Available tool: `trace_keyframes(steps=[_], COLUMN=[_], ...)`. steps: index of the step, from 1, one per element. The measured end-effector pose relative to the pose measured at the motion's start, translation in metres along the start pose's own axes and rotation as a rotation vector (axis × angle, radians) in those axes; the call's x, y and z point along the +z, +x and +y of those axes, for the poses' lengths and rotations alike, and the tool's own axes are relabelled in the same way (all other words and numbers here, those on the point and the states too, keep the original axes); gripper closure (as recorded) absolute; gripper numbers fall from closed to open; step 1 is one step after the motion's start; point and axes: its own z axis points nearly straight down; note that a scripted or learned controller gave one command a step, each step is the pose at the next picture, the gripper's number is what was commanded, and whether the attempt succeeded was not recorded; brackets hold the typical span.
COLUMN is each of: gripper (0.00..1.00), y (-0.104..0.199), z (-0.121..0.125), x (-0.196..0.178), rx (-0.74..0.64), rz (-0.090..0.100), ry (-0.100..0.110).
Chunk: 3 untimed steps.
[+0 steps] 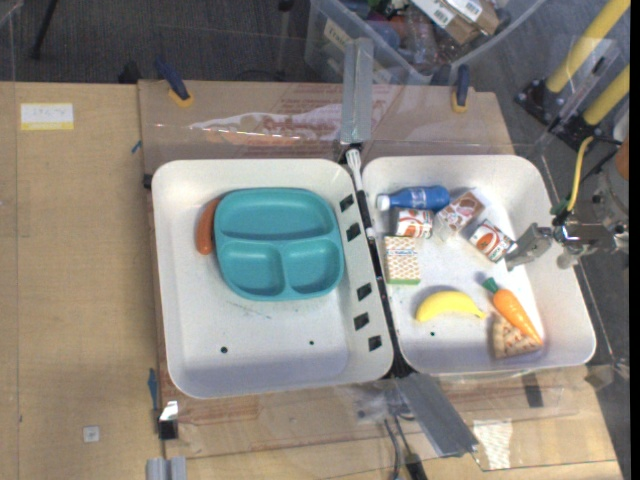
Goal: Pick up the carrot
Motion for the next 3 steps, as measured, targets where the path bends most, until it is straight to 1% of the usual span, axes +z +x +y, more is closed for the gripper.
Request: trace_keyframes(steps=[1,2,3], gripper=[0.00,0.00,1.00], y=[-0.054,-0.052,-0.056], z=[0.025,-0.020,-0.020], x=[0.120,0.160,0.149], rx=[0.172,0.190,0.196], rz=[0.001,0.013,0.005], ry=[0.001,-0.005,-0.010])
